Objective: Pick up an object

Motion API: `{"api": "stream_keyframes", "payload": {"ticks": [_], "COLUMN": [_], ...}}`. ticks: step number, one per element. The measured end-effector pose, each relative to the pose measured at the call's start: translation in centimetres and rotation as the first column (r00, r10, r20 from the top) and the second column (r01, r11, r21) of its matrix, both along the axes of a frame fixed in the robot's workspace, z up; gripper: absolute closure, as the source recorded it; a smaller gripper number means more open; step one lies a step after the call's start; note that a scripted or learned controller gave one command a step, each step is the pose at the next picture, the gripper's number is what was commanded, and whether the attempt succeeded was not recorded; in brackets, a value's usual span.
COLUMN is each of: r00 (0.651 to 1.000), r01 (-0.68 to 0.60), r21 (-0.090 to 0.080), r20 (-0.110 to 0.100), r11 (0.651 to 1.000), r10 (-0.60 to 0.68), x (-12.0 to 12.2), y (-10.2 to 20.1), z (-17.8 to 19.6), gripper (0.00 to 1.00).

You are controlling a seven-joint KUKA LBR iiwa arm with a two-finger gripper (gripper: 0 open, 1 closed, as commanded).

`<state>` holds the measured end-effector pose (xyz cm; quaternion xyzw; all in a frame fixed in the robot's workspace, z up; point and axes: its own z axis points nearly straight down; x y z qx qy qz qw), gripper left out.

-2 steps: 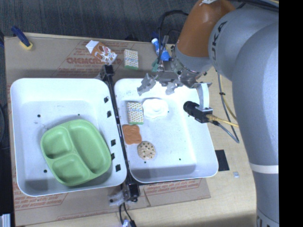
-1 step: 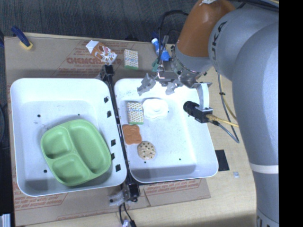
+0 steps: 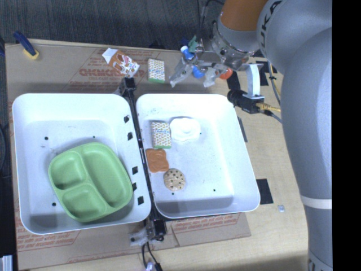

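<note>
Green tray point(image 3: 90, 181) lying in left bin point(image 3: 22, 117). Cookie point(image 3: 174, 179), orange piece point(image 3: 157, 160), checkered block point(image 3: 161, 134), white lump point(image 3: 185, 129) sitting in right bin point(image 3: 240, 168). Gripper point(image 3: 193, 79) hovering past bin's far rim, fingers point(image 3: 178, 75) spreading apart, gripping nothing.

Cookie point(image 3: 174, 180), toast point(image 3: 157, 160), patterned block point(image 3: 161, 134), white lump point(image 3: 185, 129) (right bin point(image 3: 225, 151)).
</note>
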<state>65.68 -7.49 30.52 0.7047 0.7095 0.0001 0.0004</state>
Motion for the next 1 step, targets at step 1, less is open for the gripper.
{"api": "stream_keyframes", "payload": {"ticks": [1], "r00": [1.0], "r01": [0.002], "r21": [0.0], "r20": [-0.004], "r11": [1.0], "r10": [-0.002], "x": [-0.07], "y": [-1.87], "z": [-3.82], "gripper": [0.0]}}
